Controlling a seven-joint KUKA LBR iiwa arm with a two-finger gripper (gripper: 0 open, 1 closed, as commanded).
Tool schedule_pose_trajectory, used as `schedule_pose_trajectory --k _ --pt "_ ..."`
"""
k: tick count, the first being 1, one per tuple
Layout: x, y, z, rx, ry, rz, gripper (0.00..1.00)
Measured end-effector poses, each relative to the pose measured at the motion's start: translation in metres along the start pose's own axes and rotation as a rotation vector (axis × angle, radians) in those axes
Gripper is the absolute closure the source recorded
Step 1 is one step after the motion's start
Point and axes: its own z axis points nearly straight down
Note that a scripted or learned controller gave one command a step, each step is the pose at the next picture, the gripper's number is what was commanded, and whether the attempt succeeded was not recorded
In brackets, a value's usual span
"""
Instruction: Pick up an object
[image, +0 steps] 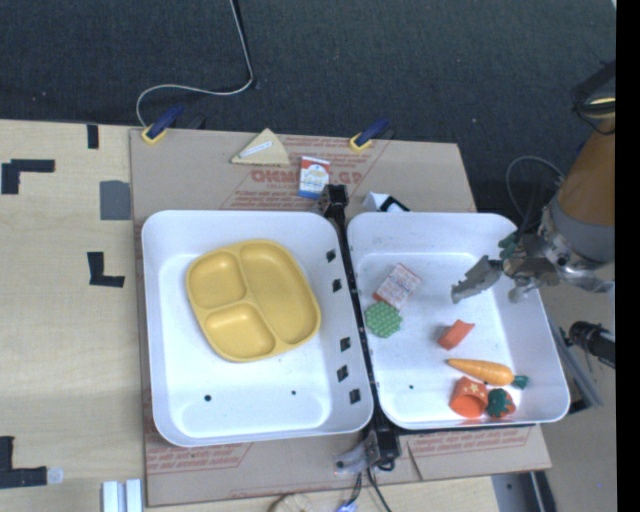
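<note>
At the near edge of the right bin, at about 5 o'clock within it, sits an orange-red tomato-like toy touching a small red strawberry-like piece with green leaves. Just behind them, toward 12 o'clock, lies a toy carrot, orange with a green tip pointing to 3 o'clock. Farther in, near the bin's middle, a small orange wedge-shaped block lies alone. At 9 o'clock from that block rests a green round textured piece, and just beyond it, at its 1 o'clock, a small pinkish-white wrapped packet.

The gripper hangs over the right bin's 2 o'clock area, its fingers spread apart with nothing between them; one finger points toward 8 o'clock, above bare white floor, well apart from the orange block and the packet.

The left bin holds a yellow three-compartment plate, set slightly toward its 12 o'clock side.

Both bins rest on a brown cardboard sheet over a pale wooden bench marked with black shapes. Beyond the bins, at 12 o'clock, stand a small red and white carton and a tan triangular wedge, with two blue-and-yellow clamps at the cardboard's far edge. A white cable loops across the dark carpet behind.
</note>
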Motion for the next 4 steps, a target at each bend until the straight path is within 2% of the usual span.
schedule_pose_trajectory --k 1,2,3,4 --pt "-0.018 0.022 0.102 0.002 0.001 0.0 0.0" --pt "0.0 0.008 0.164 -0.004 -0.001 0.001 0.0" --pt "0.0 0.008 0.154 -0.007 -0.004 0.002 1.0" --pt "0.098 0.042 0.066 -0.001 0.001 -0.002 1.0"
